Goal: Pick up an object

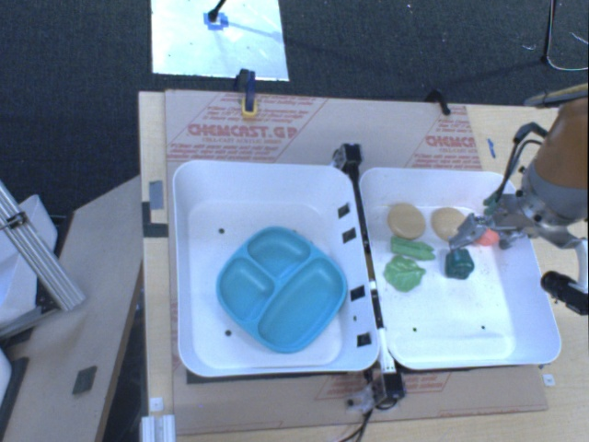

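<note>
The nearest candidate for the pick was the dark teal object (459, 263), which lay on the floor of the right bin (479, 339), just below and slightly left of my gripper (477, 231). A small orange-red piece (489, 238) showed right at my fingers; whether it sat between them or merely beside them could not be determined from the camera view. I therefore recorded no hold. The spread of my fingers could not be read either: they appeared as a grey cluster low over the bin's upper right area, and the gap was not resolved.

Further left in the same bin lay two round tan pieces, one (406, 220) near the divider side and one (447, 221) close to my fingers. Below them lay a green elongated item (411, 248) and a leafy green item (403, 272), near each other. The left bin (198, 247) held a blue sectioned plate (281, 288), well apart from my position.

Step in hand, as judged: approach and closure over a target at the right bin's upper right. The task was not yet complete, since nothing was visibly lifted.

The next move would call for a confirmed closure on one object, then a straight vertical lift. Risk: the tan piece and the teal object lay close by and could be nudged.
</note>
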Robot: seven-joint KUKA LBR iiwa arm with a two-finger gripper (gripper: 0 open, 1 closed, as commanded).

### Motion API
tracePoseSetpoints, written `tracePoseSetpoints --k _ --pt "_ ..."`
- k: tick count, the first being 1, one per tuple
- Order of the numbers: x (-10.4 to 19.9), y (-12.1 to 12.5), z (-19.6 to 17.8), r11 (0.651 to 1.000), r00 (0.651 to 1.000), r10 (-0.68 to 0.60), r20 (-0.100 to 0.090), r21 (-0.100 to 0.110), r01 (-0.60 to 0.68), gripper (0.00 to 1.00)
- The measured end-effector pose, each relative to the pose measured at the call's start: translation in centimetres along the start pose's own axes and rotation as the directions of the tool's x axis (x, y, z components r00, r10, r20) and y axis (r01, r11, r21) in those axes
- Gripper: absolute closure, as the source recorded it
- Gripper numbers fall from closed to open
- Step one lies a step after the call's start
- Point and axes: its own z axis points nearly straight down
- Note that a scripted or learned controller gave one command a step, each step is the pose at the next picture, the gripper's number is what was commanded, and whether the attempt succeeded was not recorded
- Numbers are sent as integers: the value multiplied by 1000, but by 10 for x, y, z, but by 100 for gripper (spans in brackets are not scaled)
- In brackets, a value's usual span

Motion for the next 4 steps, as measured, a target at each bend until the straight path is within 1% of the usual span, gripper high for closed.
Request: tracePoseSetpoints --k 1,2,3,4 --pt "0 3 -7 1000 1000 -3 2 -12 3 0" --pt "9 7 51 1000 1000 -4 1 -10 4 0" --pt "9 9 102 1000 1000 0 3 -14 0 0" --pt "8 10 90 1000 1000 -2 4 -16 2 100"
